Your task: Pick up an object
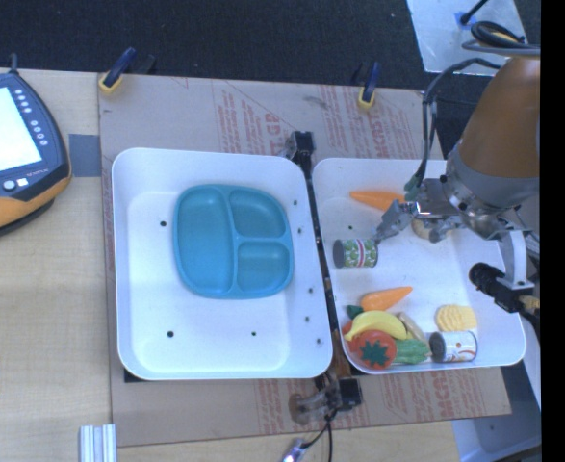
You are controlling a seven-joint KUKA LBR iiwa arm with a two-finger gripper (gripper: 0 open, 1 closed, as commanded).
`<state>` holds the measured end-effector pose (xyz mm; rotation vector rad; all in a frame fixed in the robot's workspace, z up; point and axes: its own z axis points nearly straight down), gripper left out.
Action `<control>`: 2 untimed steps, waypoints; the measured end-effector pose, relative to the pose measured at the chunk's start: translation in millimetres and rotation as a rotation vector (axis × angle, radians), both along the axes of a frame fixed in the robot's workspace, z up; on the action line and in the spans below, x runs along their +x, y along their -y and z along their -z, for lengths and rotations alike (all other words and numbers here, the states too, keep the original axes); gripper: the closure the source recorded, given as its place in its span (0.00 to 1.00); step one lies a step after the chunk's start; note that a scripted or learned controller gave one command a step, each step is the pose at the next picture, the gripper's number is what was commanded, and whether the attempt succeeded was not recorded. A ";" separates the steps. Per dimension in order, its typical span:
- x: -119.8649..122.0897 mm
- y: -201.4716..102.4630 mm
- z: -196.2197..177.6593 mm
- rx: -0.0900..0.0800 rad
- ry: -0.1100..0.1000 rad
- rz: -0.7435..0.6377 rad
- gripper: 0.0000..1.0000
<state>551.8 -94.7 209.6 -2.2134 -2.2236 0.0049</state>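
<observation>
- The gripper (398, 221) hangs low in the right bin (494, 359), near its back; whether its fingers are spread or pressed together cannot be told, and nothing is seen between them.
- The small can (356, 253) lies on its side just beside the fingertips, near the bin's left wall.
- An orange carrot (376, 199) lies just behind the gripper.
- Risk: the can is round, so a touch off its centre may roll it against the wall, and the fingers would close on nothing.
- The carrot could be pushed if the descent goes wide.
</observation>
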 end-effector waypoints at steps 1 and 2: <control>16.8 36.5 97.4 -0.002 0.020 0.001 0.00; 102.0 38.5 117.9 0.000 0.002 0.002 0.00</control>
